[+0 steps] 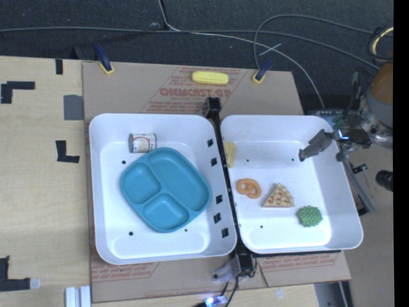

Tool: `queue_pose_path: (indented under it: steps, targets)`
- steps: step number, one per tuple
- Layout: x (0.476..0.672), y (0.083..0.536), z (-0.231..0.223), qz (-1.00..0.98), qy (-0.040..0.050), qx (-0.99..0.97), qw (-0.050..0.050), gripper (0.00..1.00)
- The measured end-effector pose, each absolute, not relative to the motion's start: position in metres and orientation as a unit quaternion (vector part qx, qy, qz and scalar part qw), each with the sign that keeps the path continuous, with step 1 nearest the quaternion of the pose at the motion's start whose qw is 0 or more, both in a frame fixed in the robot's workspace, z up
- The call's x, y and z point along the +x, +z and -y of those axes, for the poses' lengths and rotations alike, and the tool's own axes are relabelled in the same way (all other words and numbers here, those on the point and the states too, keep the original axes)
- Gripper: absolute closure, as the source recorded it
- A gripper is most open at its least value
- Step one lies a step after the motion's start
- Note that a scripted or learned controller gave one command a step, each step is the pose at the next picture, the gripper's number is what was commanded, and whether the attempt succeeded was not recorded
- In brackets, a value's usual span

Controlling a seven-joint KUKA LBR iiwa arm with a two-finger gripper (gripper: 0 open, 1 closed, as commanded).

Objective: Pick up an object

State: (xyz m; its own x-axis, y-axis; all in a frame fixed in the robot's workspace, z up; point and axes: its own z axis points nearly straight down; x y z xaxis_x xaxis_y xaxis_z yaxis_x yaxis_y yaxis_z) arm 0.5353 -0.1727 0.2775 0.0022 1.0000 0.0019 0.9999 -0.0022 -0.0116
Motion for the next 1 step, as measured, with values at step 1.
queue_pose_path:
  steps: [1]
  targets:
    - [0.5373, 0.2832, 0.1724, 0.708, 0.0005, -0.707, 0.0, 0.0]
